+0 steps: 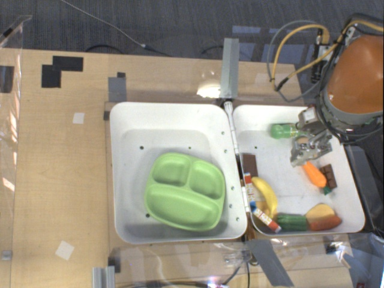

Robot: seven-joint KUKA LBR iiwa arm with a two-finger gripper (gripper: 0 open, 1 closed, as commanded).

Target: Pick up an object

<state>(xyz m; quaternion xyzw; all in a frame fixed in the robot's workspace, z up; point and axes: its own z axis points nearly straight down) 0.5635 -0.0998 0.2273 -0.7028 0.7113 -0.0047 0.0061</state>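
Note:
My gripper point(305, 152) hangs over the right bin point(282, 188), close to its far right side. Right below it lies an orange carrot point(314, 174) next to a brown chocolate piece point(328, 177). A green bottle point(280, 131) lies just left of the gripper. Nearer the front lie a yellow banana point(264, 195), a dark green cucumber point(291, 222), a yellow and red fruit piece point(323, 217) and a small red and blue item point(264, 217). A brown bar point(248, 162) rests by the bin's left wall. I see nothing held between the fingers.
The left bin point(129, 137) holds a green divided plate point(185, 190). A grey post point(230, 71) stands behind the seam of the two bins. Yellow and black cables point(294, 47) loop above the right bin beside the orange arm band point(358, 77).

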